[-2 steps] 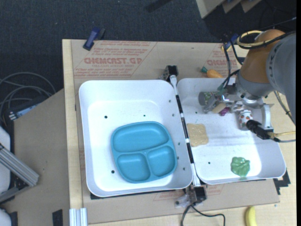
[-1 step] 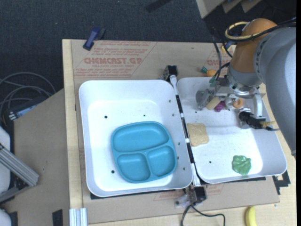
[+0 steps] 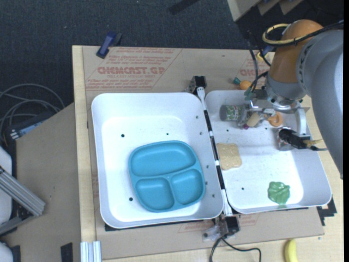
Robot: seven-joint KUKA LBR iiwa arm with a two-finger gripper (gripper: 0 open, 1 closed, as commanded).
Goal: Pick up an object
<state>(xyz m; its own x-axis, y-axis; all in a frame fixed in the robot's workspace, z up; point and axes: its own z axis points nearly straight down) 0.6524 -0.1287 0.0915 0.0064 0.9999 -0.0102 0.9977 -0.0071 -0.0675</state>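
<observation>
At the far end of the right bin, the gripper is shown low, just beside a small can. Whether anything is gripped cannot be told. A tan slab and a green lump lie apart, and the pick is judged unfinished.

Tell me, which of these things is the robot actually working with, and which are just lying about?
Likely part of the job:
gripper
right bin, with small can, tan slab and green lump
left bin, with blue divided plate

Just lying about, outside the bins:
blue clip
yellow thing
</observation>
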